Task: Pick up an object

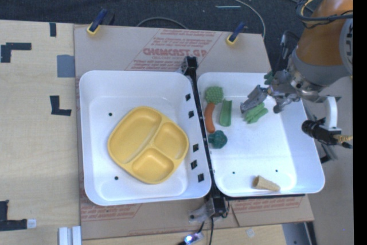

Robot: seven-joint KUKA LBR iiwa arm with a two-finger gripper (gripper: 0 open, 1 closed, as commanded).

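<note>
Cardboard-topped counter [166,51] w/ two white bins. Tool [252,103] over right bin [298,175], fingers closed on green piece [256,114]. Green stick [225,113], broccoli [214,94], carrot [210,116] just left of it; yellow tray [148,144] far left.

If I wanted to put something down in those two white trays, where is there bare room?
In the right bin, the floor is bare between the tan piece at the front and the green items. Its back left is crowded: broccoli, carrot, green stick, with the gripper beside them. In the left bin, the yellow plate leaves only margins, widest at the back.
</note>
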